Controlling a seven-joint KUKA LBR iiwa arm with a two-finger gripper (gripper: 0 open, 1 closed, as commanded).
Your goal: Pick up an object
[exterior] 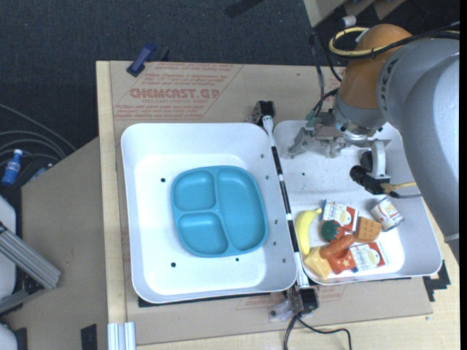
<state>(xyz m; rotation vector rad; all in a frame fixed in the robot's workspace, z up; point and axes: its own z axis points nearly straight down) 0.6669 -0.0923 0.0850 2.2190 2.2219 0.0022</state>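
The small toy food items are heaped in the near part of the right white bin (416,257): a yellow plastic banana (305,228), an orange sausage-shaped piece (337,246), a tan waffle-like piece (368,230), a dark green round piece (331,230) and about three small printed cartons, one (387,211) set slightly apart. The clustering suggests loose tipping rather than arrangement. One blue three-compartment plastic plate (219,210) is laid flat in the left white bin (146,152). The gripper (317,141) is seen over the right bin's far corner, well apart from the pile; whether the jaws are wide or narrow cannot be told.
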